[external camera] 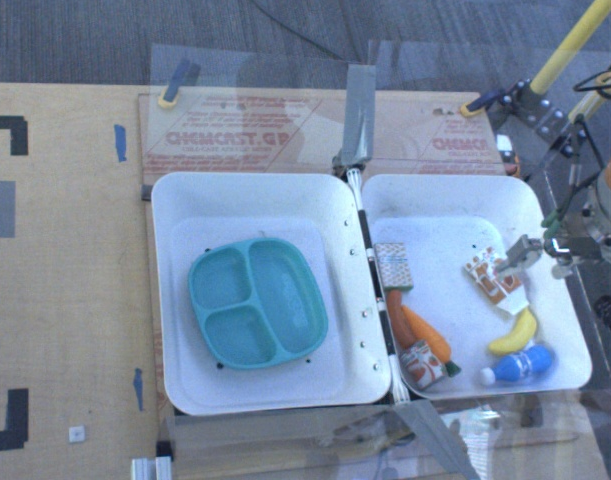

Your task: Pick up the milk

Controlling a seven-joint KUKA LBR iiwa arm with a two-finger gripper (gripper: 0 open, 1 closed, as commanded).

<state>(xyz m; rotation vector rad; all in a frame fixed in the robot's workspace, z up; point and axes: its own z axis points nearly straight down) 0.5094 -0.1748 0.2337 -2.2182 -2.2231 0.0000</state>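
You see the counter (65, 298) carrying two white bins side by side. The left bin (175, 203) holds one teal divided plate (257, 303), lying flat with bare floor all around it. Use the right bin (440, 203) as your landmark: its far half is open floor, and its things crowd the near half and the wall it shares with the left bin.

The milk (493, 274) is a small orange-and-white carton lying near that bin's right wall, its long axis slanting from far-left to near-right. The claw (518, 254) sits at the carton's far-right corner; you cannot tell how wide it stands.

Just nearer than the milk lies a banana (514, 332), then a blue bottle (520, 365) by the near-right corner. Along the shared wall you find a patterned box (393, 265), a carrot (421, 330) and a small orange carton (424, 364).
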